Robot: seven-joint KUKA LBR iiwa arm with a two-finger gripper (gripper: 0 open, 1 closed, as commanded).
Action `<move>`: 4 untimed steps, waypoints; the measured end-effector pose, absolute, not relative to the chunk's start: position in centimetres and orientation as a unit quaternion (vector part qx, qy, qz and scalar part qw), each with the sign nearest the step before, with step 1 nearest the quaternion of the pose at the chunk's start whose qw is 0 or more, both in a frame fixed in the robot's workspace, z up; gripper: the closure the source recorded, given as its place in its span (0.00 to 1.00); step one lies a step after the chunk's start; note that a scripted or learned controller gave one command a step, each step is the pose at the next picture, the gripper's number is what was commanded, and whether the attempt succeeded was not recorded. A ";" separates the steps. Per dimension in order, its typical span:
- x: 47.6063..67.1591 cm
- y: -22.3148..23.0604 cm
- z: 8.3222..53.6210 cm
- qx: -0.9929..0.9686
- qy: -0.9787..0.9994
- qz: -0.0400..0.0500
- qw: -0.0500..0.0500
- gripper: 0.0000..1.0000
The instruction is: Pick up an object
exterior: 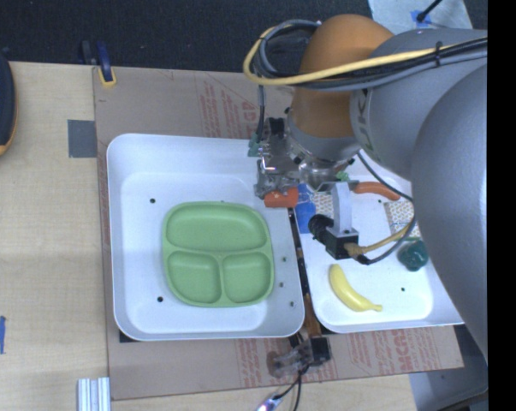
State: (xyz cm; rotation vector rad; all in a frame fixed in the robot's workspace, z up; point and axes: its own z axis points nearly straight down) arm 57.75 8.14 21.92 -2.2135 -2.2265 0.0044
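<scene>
- Candidate objects sit in the right bin (412,311): a yellow banana (352,289) near its front, lying flat and free of neighbours, and a dark green round object (412,255) further right, close to the arm's grey body.
- An orange piece (281,198) and a blue piece (305,212) show right under the wrist, at the divide between the two bins. I cannot tell whether they are loose objects or parts of the tooling.
- An orange curved object (379,192) lies toward the back of the right bin, partly covered by the arm.
- Gripper (283,187): it hangs over the seam between the bins, near the back of the left bin. Wrist and cabling hide how it stands, so I cannot tell its state, nor whether it holds anything.
- My judgement: the arm is positioned low over the bin divide for a grasp attempt in that area; nothing confirms a pick yet.
- Left bin (125,229) holds a green divided plate (216,253), three compartments, lying flat and centred, touching nothing else I can see.
- Risk, as I read it: the seam wall could block a clean closing on anything there. The banana looks the easier target.
</scene>
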 end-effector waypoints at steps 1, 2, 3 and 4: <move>64.6 8.2 19.1 -0.705 -0.709 0.002 0.001 1.00; 61.6 12.5 28.7 -0.705 -0.710 0.001 0.000 1.00; 59.0 10.1 27.9 -0.705 -0.709 0.002 0.001 1.00; 62.0 -1.4 19.1 -0.706 -0.708 0.003 0.001 1.00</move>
